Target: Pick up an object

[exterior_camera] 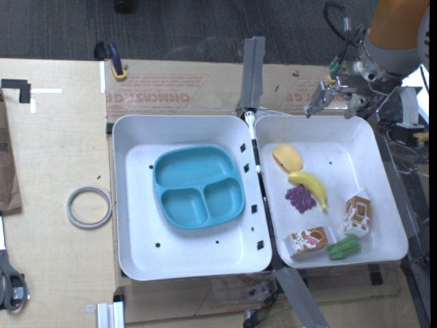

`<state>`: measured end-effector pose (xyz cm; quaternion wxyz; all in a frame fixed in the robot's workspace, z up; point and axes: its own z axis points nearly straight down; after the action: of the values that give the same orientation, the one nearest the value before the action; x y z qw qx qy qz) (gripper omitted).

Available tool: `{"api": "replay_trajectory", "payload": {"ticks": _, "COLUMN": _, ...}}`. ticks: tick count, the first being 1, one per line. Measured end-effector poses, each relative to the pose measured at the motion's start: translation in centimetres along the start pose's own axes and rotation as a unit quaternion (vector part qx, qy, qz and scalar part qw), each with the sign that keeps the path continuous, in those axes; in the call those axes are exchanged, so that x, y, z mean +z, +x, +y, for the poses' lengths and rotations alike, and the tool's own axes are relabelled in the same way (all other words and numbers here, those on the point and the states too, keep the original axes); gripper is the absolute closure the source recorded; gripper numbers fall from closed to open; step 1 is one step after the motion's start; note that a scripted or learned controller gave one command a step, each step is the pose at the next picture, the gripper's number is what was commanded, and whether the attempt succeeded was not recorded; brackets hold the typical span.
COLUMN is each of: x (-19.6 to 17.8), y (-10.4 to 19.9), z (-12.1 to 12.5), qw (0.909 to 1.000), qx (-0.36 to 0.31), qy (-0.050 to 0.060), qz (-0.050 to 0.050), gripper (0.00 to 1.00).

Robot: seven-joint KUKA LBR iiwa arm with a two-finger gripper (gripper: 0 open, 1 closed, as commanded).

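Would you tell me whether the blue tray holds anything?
Empty: all three compartments of the blue tray show bare blue bottoms; the toys lie in the right bin.

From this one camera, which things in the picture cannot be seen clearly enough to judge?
- Gripper: small and dark above the right bin's far rim; finger state unreadable.
- Arm: cut off by the top and right edges.
- Two small cartons: print too small to read.
- Scissors: cut off by the left edge.

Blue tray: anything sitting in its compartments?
No. The blue tray in the left bin shows three bare compartments; the banana and grapes lie in the right bin.
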<state>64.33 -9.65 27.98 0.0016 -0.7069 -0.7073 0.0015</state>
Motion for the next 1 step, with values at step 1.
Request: {"api": "replay_trajectory", "payload": {"ticks": 1, "x": 4.64, "y": -2.53, "z": -1.75, "qw": 0.9999, "qx": 0.014, "qy": 0.0, "qz": -0.001, "gripper": 0.0}}
